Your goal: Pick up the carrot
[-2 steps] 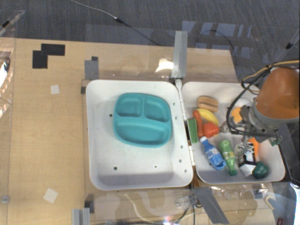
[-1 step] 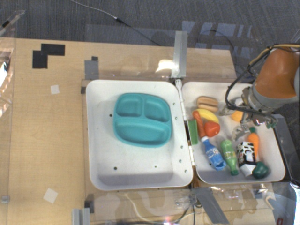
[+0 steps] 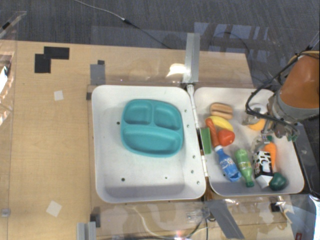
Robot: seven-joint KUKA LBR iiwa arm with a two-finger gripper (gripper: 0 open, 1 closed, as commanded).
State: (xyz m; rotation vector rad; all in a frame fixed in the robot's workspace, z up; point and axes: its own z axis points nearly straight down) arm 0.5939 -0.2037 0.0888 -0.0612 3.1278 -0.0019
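Broccoli (image 3: 278,181): nearest the camera, down in the right bin's (image 3: 300,176) front corner, just below-left of the gripper.
Milk carton (image 3: 263,165): touching the carrot's left side, so it'll probably get bumped.
Bottles: green one (image 3: 244,167) and blue one (image 3: 228,164), further left of the tool, leaning side by side.
Carrot (image 3: 270,153): orange, upright-ish, right under the gripper (image 3: 272,136), wedged between carton and bin wall.
Gripper state: honestly can't tell, the wrist blocks the tips, and nothing shows clearly between them.
Risk: tight clutter, so my guess is it nudges the carton or slips off the carrot's narrow end.
Tomato (image 3: 225,137), banana (image 3: 221,122), hot dog (image 3: 221,109): left of the tool, well apart.
Tray (image 3: 151,127): teal, far left bin.
Hidden: carrot's top, plus a yellow thing (image 3: 257,125) half under the arm.
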